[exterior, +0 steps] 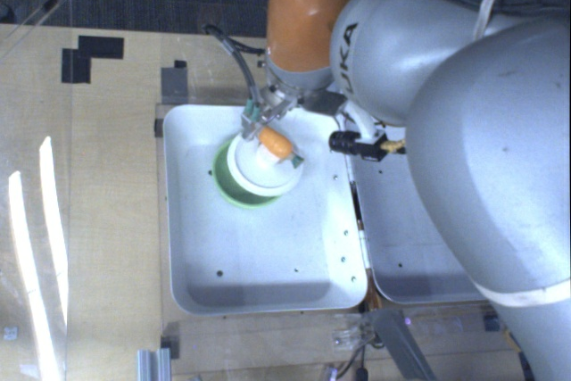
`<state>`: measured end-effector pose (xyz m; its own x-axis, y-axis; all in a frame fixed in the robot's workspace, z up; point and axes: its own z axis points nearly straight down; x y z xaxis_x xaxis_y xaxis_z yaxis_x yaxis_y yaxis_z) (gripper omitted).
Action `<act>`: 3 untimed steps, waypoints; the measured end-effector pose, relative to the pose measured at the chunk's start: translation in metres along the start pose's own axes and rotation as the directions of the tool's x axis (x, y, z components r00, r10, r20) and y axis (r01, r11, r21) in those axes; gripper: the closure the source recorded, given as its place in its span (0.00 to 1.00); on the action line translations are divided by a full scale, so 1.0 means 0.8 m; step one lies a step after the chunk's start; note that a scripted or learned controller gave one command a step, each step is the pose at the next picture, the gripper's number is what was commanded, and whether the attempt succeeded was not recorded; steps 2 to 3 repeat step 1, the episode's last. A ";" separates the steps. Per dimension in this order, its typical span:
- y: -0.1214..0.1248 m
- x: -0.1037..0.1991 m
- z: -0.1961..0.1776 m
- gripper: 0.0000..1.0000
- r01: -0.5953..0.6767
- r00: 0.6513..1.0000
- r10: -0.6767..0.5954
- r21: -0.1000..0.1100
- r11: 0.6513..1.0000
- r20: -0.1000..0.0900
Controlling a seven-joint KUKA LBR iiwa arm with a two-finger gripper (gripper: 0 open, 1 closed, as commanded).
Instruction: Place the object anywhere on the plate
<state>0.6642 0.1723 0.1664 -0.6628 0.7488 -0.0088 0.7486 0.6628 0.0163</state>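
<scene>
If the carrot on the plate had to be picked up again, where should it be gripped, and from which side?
Probably across the middle of the carrot, coming from straight above. It lies flat on the white plate, tilted from upper left to lower right, so the fingers would close across its narrow width. The hand sits right at its upper-left end, near the bin's back wall.

We see a tan wooden bench (98, 219). Two white bins sit on it side by side. The left bin (259, 281) shows best. The right bin (419, 277) is partly hidden under the big grey arm.
</scene>
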 end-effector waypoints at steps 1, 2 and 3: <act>-0.003 0.002 0.008 0.00 0.000 1.000 0.000 0.009 1.000 -0.005; -0.003 0.002 0.008 0.00 0.000 1.000 0.000 0.009 1.000 -0.005; -0.003 0.002 0.008 0.00 0.000 1.000 0.000 0.009 1.000 -0.005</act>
